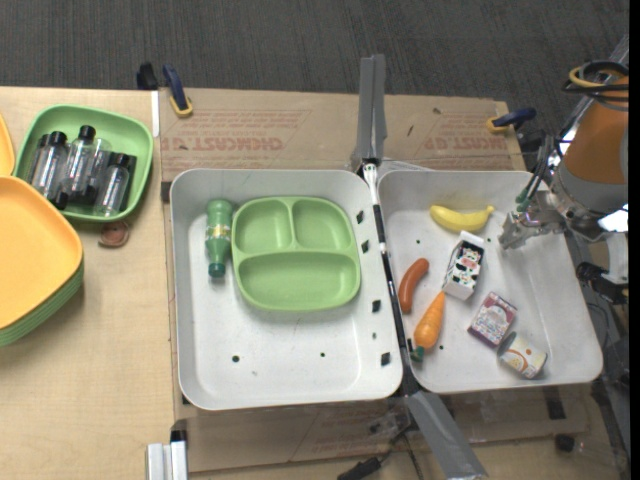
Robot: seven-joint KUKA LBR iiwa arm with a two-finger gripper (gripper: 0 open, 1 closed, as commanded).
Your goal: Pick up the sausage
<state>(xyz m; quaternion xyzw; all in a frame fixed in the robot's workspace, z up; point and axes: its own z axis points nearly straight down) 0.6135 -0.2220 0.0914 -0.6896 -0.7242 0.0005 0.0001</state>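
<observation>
Camera view is showing the sausage (412, 283) lying in the right bin (580, 368), near its left wall, long axis running near-upright in the picture with a slight tilt, just above the carrot (430, 320). The gripper (520, 230) is hovering well apart, to the sausage's upper right, past the milk carton (464, 267); jaw state I cannot tell

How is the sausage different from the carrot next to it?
The sausage is reddish-brown and rounded at both ends; the carrot is bright orange and tapers, with a bit of green at its lower end. The sausage lies higher in the view, the carrot below and to its right. Both are small, lie tilted the same way, and rest in the right bin near its left wall.
</observation>
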